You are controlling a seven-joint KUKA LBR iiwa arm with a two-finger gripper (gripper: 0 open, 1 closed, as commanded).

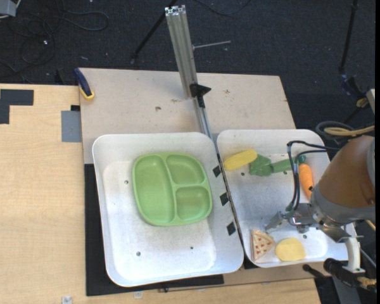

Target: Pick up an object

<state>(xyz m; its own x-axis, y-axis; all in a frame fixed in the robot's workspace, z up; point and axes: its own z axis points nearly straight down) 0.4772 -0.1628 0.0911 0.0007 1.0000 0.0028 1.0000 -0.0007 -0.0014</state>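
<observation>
Hovering low in the right bin (237,145), the gripper (288,220) has its fingers spread, nothing between them; pizza slice (261,243) and yellow round piece (290,250) lie just below at the front edge. Judged light, stiff, slick plastic: grip across the narrow width. Count: one pizza slice, one yellow round piece, one corn cob (240,159), one green toy (269,166), one carrot (306,177); one green tray (172,189) in the left bin (107,233).

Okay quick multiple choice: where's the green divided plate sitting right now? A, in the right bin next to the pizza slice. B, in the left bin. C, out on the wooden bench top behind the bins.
B: the green divided plate lies flat in the left bin, while the pizza slice is in the right bin.
</observation>
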